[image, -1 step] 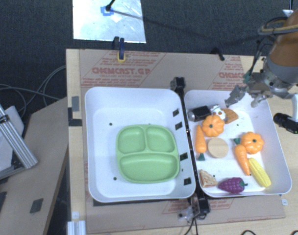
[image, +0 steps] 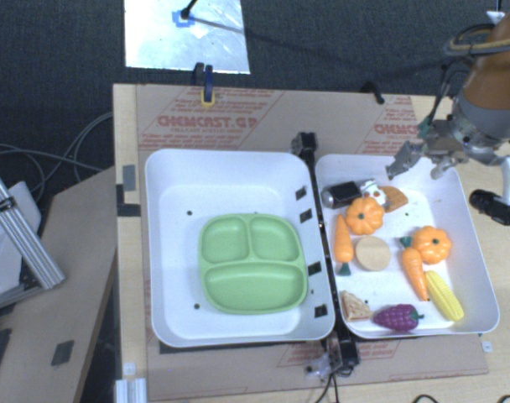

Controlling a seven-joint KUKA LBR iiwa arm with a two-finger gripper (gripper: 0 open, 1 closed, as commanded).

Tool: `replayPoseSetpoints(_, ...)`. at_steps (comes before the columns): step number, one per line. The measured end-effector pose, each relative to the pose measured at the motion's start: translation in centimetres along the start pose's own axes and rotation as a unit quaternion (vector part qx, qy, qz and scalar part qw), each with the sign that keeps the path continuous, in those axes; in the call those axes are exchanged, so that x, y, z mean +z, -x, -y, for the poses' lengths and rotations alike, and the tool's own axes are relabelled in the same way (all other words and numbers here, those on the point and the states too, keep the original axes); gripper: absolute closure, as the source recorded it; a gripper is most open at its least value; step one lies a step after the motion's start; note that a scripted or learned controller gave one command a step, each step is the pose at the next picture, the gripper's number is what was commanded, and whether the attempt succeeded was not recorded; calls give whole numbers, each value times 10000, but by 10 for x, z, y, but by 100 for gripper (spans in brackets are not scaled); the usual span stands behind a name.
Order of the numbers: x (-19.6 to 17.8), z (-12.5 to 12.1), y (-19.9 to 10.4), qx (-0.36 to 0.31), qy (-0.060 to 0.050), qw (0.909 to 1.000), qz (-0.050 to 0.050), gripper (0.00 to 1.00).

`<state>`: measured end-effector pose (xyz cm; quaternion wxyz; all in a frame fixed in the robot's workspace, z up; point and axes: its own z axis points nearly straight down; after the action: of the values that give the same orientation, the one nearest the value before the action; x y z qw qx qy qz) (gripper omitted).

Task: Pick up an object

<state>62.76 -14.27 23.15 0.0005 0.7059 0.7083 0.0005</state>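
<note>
A: Gripper [image: 421,161]?
B: Above the right bin's [image: 481,250] one o'clock corner, fingers spread wide, holding nothing.
A: Contents for picking?
B: Two pumpkins [image: 364,216], carrots, corn [image: 444,296], grapes [image: 397,316] in the right bin; green plate [image: 253,264] at nine o'clock, left bin.

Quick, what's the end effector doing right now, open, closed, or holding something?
End effector: open, holding nothing, poised above the far edge of the right bin.
</note>
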Motion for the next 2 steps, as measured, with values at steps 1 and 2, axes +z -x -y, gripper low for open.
replayPoseSetpoints(1,62,-2,0,9,-9,10000,0,0)
replayPoseSetpoints(2,121,-1,-5,14,13,10000,-1,0)
